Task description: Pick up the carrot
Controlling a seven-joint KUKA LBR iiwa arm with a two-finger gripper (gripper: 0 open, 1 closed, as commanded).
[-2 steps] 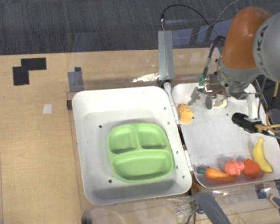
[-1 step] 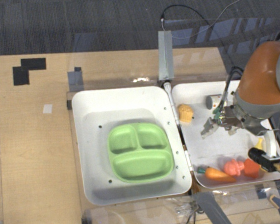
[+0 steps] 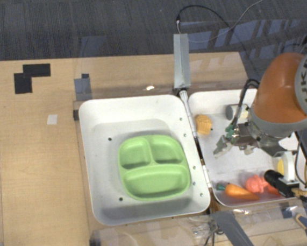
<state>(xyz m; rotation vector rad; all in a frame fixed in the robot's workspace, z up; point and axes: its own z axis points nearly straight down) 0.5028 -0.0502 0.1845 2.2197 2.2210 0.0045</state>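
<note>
1. wood is what the bench (image 3: 45,173) top is made of, and past its far edge you can see dark grey carpet (image 3: 105,16).
2. two black blocks (image 3: 30,77) are stuck on the wood at the far left.
3. you have two shallow white bins side by side. the left bin (image 3: 105,205) is the bigger one in this view, and the right bin (image 3: 211,103) sits just beside it.
4. a green plate with three parts (image 3: 154,165) lies flat in the middle of the left bin.
5. the carrot (image 3: 240,191) is in the right bin, down by the near wall. it lies on its side with its green end pointing left.
6. a pink toy (image 3: 255,183) sits just beside the carrot on its right, touching it or nearly so.
7. a small yellow-brown toy (image 3: 203,123) sits near the far left side of the right bin, close to the wall between the bins.
8. the grey arm with the orange band (image 3: 280,96) comes in from the right, over the right bin.
9. the gripper (image 3: 220,145) hangs over the middle of the right bin, pointing left. it is apart from the carrot, which lies nearer to you. nothing is between its fingers, and you cannot tell from here if it is open or closed.
</note>
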